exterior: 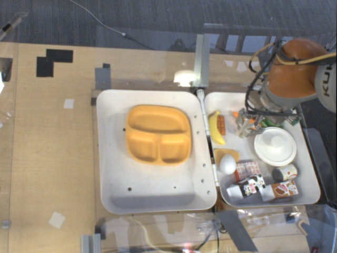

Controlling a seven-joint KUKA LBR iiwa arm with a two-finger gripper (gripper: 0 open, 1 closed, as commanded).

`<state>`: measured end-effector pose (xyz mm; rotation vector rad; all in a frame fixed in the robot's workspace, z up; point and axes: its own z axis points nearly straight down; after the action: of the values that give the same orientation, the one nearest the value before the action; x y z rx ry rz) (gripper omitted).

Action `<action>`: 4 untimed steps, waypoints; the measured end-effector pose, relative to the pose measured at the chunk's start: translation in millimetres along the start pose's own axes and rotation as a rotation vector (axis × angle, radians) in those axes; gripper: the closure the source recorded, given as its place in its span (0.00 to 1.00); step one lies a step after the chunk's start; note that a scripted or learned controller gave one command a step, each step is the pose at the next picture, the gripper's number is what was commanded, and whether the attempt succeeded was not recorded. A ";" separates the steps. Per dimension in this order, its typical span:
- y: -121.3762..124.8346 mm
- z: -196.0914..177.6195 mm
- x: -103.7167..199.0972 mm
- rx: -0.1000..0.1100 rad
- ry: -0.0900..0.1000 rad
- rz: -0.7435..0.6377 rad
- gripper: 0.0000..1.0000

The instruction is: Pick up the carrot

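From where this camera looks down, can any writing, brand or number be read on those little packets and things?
No text can be read.
Small cartons and in the right bin: printed patterns, too blurred to read.
Brown packet: print too small to read.
Yellow tray: no writing.

The bench (47,157) looks like pale wood with a matt grain. Both bins (158,202) seem smooth white plastic with a soft sheen. Left of the claw (250,124), the yellow tray (158,134) is matt plastic. Just right and below it, the white bowl (274,145) looks glossy. Above the claw, the orange band (292,70) is smooth and shiny. The brackets (202,59) by the bins look like dull grey metal.
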<state>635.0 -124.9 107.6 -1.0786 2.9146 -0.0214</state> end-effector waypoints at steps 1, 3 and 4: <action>86.4 -83.0 -78.3 -0.017 0.012 0.125 1.00; 33.9 -60.3 -7.7 -0.023 0.032 0.347 1.00; -26.3 -220.1 21.7 -0.002 0.013 0.448 1.00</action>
<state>627.6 -158.8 327.6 -0.4051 3.0920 -0.0140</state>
